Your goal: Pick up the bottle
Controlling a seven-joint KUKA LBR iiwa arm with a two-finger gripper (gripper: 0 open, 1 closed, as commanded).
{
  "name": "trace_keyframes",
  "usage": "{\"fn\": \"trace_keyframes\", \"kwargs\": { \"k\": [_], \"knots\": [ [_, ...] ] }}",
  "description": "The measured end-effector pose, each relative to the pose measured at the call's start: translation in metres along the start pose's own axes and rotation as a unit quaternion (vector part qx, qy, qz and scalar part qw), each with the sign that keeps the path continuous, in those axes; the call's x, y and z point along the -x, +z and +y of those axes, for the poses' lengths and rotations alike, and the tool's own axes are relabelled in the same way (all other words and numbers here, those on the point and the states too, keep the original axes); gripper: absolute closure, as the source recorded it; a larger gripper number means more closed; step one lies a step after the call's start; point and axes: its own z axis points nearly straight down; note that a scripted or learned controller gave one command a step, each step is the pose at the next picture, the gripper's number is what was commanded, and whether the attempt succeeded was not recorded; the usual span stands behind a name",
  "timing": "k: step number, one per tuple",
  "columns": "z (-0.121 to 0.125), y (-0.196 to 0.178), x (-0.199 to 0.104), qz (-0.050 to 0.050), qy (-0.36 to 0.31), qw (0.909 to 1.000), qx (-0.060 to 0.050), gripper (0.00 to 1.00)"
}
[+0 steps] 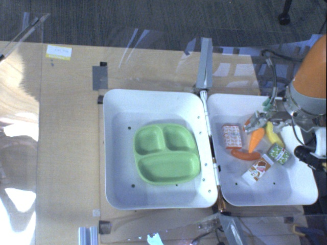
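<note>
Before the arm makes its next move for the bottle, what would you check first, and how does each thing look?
1. Bottle told apart from the other toys: cannot tell; nothing in the right bin reads clearly as a bottle.
2. Gripper over the correct bin: ok; it hangs at the right bin's far side.
3. Room around the toys: not ok; the carrot, banana and sausage crowd together just below the gripper.
4. Green plate out of the way: ok; it lies in the left bin.

bright, soft focus, left-side glare
</note>
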Motion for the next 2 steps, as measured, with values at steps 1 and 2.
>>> {"fn": "trace_keyframes", "kwargs": {
  "k": [1, 2],
  "knots": [
    [0.004, 0.099, 0.085, 0.000, -0.003, 1.0000, 0.000, 0.00],
    [0.022, 0.146, 0.076, -0.001, 0.004, 1.0000, 0.003, 0.00]
  ]
}}
